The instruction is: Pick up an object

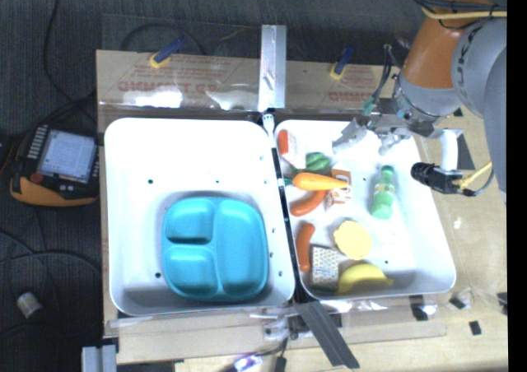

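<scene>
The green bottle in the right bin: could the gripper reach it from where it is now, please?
Probably yes. The green bottle lies by itself on the right bin floor, apart from the other items, and the gripper is just above it in the view with nothing between them.

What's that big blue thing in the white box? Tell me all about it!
It's a light blue tray that looks like plastic, with rounded corners and three sunken sections, one wide and two smaller. It lies flat, turned slightly askew, on the floor of the left white bin, toward its front. The sections hold nothing, and only the bin touches it.
</scene>
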Controlling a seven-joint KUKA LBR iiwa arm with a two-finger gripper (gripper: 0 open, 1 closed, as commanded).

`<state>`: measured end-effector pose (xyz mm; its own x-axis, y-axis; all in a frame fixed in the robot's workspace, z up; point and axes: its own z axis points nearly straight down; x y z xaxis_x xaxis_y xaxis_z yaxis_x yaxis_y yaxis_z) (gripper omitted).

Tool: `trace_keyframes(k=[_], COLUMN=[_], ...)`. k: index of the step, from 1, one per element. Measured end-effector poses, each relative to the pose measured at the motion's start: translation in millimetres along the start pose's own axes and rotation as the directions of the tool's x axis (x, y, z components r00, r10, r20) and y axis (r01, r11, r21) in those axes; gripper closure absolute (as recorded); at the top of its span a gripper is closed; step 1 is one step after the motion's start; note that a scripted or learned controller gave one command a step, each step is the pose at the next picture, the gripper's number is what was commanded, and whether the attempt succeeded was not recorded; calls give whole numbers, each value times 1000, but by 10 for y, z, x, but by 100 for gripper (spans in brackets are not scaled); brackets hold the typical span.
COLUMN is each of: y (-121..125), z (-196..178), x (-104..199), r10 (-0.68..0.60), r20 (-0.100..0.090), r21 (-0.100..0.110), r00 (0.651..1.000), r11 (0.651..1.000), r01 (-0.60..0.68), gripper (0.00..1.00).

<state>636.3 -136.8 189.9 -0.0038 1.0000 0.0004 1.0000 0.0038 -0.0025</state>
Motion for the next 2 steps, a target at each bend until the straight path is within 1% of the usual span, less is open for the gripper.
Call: trace_keyframes(k=[1, 2], y=[-124, -169], z=[645, 924], x=[-834, -775], r10=[-58, -108], r20=[-2, -6], r21=[1, -9], r00=[998, 994], r11=[998, 994], r01=[58, 108], gripper=[0, 0])
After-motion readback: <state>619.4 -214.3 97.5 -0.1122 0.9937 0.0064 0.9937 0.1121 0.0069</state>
